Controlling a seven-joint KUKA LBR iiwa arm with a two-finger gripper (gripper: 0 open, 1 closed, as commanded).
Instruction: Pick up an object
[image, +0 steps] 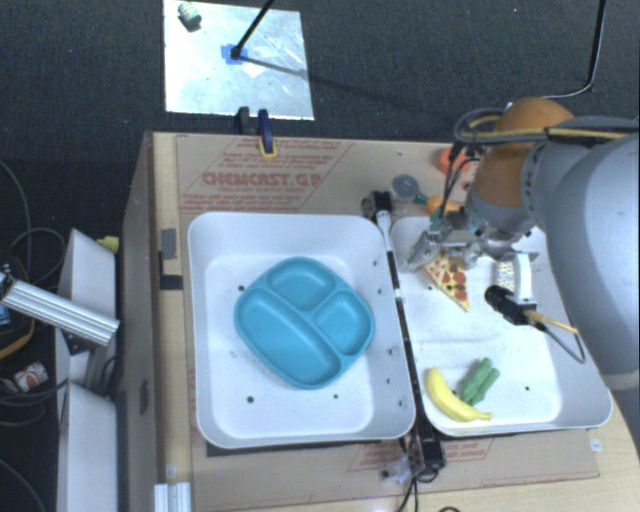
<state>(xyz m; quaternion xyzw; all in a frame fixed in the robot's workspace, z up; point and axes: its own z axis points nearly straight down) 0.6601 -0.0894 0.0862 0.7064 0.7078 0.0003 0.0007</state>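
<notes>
A toy pizza slice (452, 279) lies in the far part of the right bin (570, 400), its point toward the front. My gripper (447, 250) hangs low over the slice's wide end, at or just above it; I cannot tell whether it touches. A yellow banana (450, 397) and a green object (478, 380) lie side by side near the right bin's front edge. A blue divided plate (303, 320) rests in the middle of the left bin (215, 300).
The grey arm with its orange band (535, 118) comes in from the right over the right bin's far corner. A narrow divider (398, 300) runs between the two bins. Small clamps and fittings (400, 190) sit on the bench behind the bins.
</notes>
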